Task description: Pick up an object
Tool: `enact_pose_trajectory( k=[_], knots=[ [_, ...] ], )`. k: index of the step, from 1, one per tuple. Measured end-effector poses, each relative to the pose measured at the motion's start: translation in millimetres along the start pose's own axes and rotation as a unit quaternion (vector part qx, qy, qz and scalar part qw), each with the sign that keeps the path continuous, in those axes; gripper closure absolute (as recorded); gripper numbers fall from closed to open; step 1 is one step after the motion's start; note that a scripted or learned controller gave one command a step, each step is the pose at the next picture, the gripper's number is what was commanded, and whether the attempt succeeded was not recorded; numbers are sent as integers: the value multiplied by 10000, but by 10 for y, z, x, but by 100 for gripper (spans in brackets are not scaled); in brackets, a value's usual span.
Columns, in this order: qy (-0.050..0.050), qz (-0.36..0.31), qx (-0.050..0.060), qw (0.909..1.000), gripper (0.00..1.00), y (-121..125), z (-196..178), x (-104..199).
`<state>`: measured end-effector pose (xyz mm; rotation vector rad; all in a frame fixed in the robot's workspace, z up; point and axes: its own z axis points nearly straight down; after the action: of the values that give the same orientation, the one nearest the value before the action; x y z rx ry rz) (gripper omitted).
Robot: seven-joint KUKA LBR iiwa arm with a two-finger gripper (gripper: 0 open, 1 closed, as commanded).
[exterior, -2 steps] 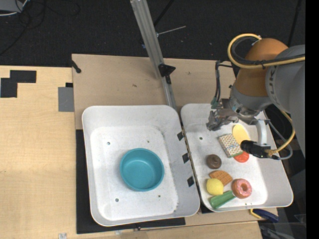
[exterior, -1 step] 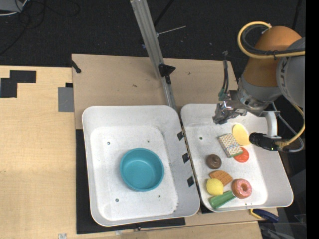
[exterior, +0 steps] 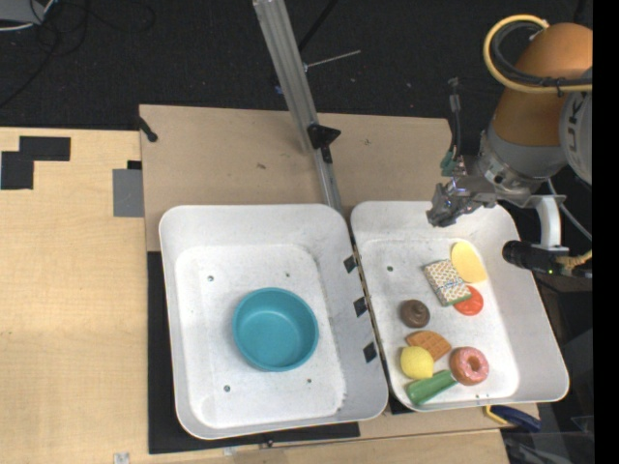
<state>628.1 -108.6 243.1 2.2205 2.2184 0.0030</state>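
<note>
On the table, the left bin [exterior: 193, 240] holds a teal bowl [exterior: 276, 329]. The right bin [exterior: 527, 375] holds small toy foods toward its near side: a pink donut [exterior: 469, 365], green vegetable [exterior: 429, 387], lemon [exterior: 416, 361], chocolate donut [exterior: 415, 312]. The tool [exterior: 451, 205] hovers over the right bin's far edge, holding nothing; whether it is open, I cannot tell.

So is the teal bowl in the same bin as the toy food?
No, the teal bowl sits alone in the left bin, while the toy food, like the pink donut, lies in the right bin.
</note>
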Motion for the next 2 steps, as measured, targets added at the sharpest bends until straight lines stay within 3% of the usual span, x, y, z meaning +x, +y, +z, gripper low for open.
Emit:
enact_pose_trajectory(
  k=[2],
  knots=[
    [8,-23,25,10000,100,-486,175,1050]
  ],
)
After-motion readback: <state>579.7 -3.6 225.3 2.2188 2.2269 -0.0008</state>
